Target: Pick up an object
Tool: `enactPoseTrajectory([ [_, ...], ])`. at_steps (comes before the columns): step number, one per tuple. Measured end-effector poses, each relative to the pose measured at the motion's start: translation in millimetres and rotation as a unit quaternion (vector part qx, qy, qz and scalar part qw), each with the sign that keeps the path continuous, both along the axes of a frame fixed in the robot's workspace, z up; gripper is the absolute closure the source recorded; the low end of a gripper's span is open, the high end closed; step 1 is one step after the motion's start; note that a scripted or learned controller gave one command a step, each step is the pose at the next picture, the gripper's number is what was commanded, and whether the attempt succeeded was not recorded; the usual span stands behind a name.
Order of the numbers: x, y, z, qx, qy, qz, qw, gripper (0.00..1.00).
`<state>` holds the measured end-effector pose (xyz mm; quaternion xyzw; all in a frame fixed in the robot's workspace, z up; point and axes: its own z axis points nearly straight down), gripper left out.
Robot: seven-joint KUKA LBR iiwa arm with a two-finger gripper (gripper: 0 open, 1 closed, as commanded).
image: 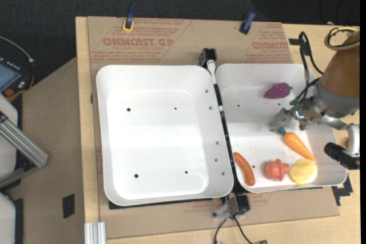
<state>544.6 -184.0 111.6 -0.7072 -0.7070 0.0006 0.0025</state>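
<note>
The right bin (251, 80) holds several toy foods. A purple grape bunch (277, 90) lies toward its back. An orange carrot (299, 145) lies at a slant near the right wall. Along the front wall sit a long red-orange piece (244, 168), a pink-red lump (275, 170) and a yellow lump (303, 171). My gripper (289, 120) hangs low over the right bin, just above the carrot's upper end and in front of the grapes. Nothing shows held in it.
The left bin (154, 134) lies beside the right one, with a black divider strip (220, 117) between them. Blue clamps (247, 21) hold the cardboard base at the back. The arm's orange band (343, 68) stands over the right bin's right edge.
</note>
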Motion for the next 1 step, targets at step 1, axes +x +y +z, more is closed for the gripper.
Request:
enactPoseTrajectory([
  [1,-46.3,-42.4,20.7,-0.0006,-0.001,-0.003,1.0000,0.00],
])
